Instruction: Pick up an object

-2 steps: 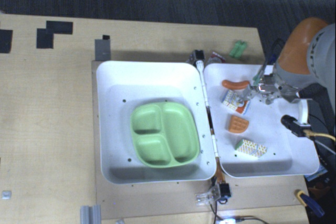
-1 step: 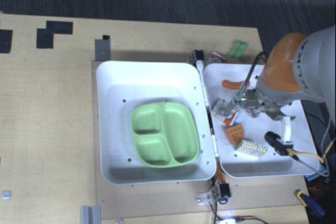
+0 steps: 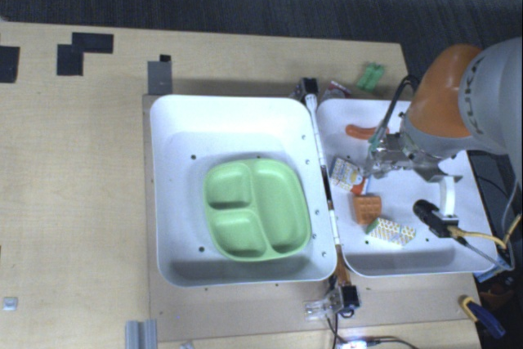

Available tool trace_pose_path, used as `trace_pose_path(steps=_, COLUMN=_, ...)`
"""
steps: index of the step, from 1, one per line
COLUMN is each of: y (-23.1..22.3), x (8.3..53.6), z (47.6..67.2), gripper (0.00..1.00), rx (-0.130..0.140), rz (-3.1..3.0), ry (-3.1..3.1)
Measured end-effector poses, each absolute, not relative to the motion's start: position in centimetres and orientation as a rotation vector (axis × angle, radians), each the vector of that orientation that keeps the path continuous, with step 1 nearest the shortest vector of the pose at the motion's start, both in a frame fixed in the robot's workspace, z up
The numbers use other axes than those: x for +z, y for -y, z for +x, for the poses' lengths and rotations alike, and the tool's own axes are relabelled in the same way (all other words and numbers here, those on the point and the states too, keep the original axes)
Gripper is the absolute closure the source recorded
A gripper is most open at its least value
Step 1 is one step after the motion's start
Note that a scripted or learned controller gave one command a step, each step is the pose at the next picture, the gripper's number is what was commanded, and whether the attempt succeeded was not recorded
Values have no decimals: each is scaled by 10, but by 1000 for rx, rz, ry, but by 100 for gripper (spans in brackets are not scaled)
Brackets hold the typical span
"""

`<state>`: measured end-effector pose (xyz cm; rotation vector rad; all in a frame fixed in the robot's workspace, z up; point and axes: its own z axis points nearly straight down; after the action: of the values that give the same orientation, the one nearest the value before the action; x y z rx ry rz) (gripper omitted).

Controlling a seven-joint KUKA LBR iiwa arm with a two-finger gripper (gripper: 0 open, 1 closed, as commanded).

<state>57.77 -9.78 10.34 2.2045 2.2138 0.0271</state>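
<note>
Arm down in the right bin, grip unclear

The arm comes in from the right over the right bin. Left of the gripper sits the left bin with a green tray in it. Can't tell if the gripper has clenched on anything. An orange block lies just below it, a patterned packet further down, a small carton right beside it on the left, an orange bit above
</note>
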Motion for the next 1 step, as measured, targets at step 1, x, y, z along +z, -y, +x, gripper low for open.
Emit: trace_pose_path(steps=1, y=98, x=103, z=578, gripper=0, rx=26, rz=2205, ry=-2213)
